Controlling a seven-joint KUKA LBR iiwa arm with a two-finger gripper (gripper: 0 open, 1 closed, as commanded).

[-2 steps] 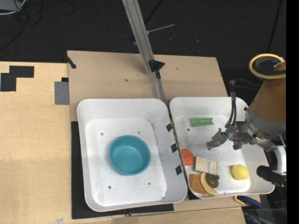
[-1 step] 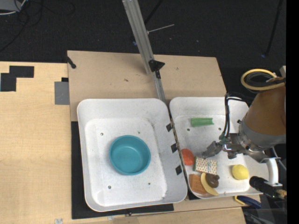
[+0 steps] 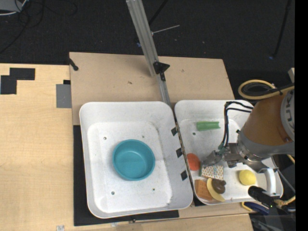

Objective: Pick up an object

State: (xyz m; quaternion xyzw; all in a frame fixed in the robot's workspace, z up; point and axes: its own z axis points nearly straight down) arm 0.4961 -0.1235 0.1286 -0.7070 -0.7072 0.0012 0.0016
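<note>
Bins sit side by side on my tabletop (image 3: 115,78), and from the overhead camera I see the arm (image 3: 267,124) reaching in from the right, its orange band over the right bin (image 3: 185,110). The end effector (image 3: 217,159) hangs low inside that bin, close above the clutter near the front edge. From this angle I cannot tell whether it is released or clenched, and I see nothing clearly caught in it.

Just below the end effector lies a small patterned card (image 3: 212,171), so close that I cannot say whether they touch. Just beyond the card, toward the bin's front, a dark brown piece (image 3: 219,183) rests on a banana-like yellow curve (image 3: 215,190) and an orange-brown round thing (image 3: 203,189). To the end effector's left, near the divider, sits an orange-red object (image 3: 193,161). To its right and a bit forward, a yellow ball (image 3: 247,177) lies apart from the rest. Well behind it, toward the bin's far side, lies a green cylinder (image 3: 208,125).

Far off to the left, the left bin (image 3: 91,117) holds a teal bowl (image 3: 134,159), upright.
</note>
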